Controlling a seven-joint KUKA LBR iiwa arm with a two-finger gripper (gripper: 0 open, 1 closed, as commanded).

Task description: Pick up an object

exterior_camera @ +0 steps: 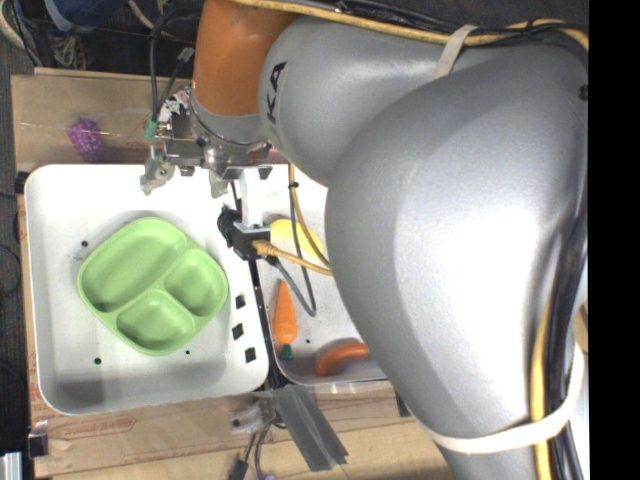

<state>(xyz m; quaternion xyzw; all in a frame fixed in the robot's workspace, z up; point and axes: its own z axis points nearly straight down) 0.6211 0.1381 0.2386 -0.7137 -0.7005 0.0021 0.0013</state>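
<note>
A light green divided plate [152,285] lies in the left bin [50,268]. In the right bin I see an orange carrot [285,313], an orange-red sausage-shaped object [340,356] and part of a yellow object [283,233], all partly hidden by the arm. My gripper [185,180] hangs over the far edge of the left bin, above and beyond the plate. Its two fingers stand apart, open, with nothing between them.
A small purple object [87,138] lies on the wooden bench beyond the left bin. The grey arm [440,218] covers most of the right bin [300,373]. Black cable clips and a yellow cable [290,258] run along the divide between the bins.
</note>
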